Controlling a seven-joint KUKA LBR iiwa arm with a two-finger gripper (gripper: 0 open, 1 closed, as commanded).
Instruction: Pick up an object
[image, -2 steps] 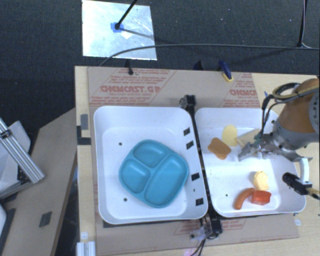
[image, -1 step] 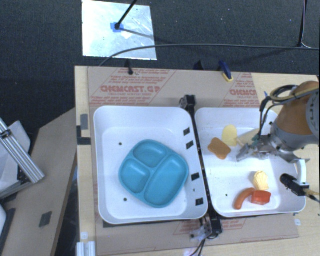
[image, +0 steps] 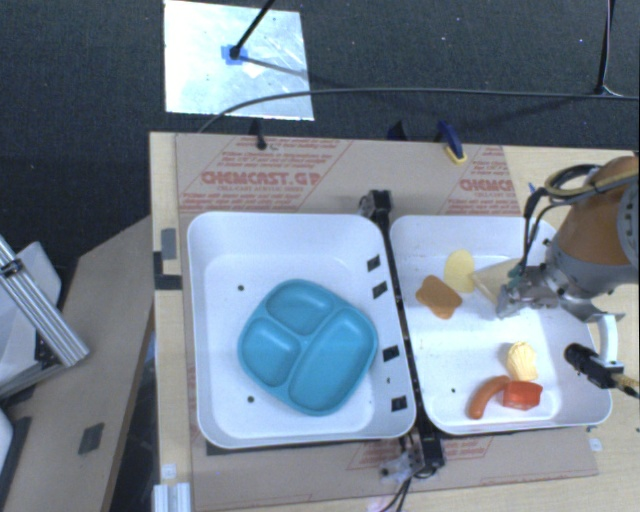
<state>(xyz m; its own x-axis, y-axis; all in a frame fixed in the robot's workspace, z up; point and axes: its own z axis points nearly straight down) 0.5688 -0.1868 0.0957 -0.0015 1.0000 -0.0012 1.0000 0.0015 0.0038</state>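
The grey arm with its orange band (image: 600, 232) is cut off by the right edge. The tool (image: 512, 297) is too small and blurred to judge its finger gap. Just beside it, the pale wedge-shaped item (image: 492, 274) is partly covered by the tool. The grey metal frame (image: 30, 310), far left of it, leaves the picture.

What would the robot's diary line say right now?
task: pick object | gripper: low in right bin | nearest: pale yellow piece | blue plate: left bin
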